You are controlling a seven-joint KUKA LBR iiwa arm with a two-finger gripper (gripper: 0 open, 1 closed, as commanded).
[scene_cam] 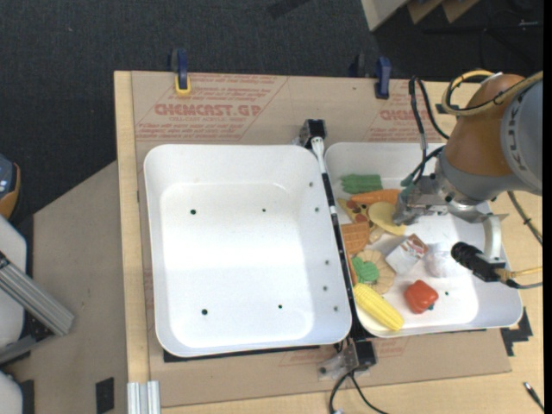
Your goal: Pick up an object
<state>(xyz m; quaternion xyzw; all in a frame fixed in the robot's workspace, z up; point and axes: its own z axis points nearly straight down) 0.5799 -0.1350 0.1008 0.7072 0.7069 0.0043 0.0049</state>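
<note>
We see the tool (pixel 412 207) low over the right bin (pixel 483 313), above the orange carrot (pixel 373 198) near its far-left corner (grip state: cannot tell). Crowded neighbours could block a clean grasp, we judge.

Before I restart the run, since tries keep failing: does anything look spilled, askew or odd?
Nothing spilled or damaged. The toy foods are all heaped in the right bin, corn lying against its front rim, red pepper beside it. The gripper sits low over the pile.
</note>
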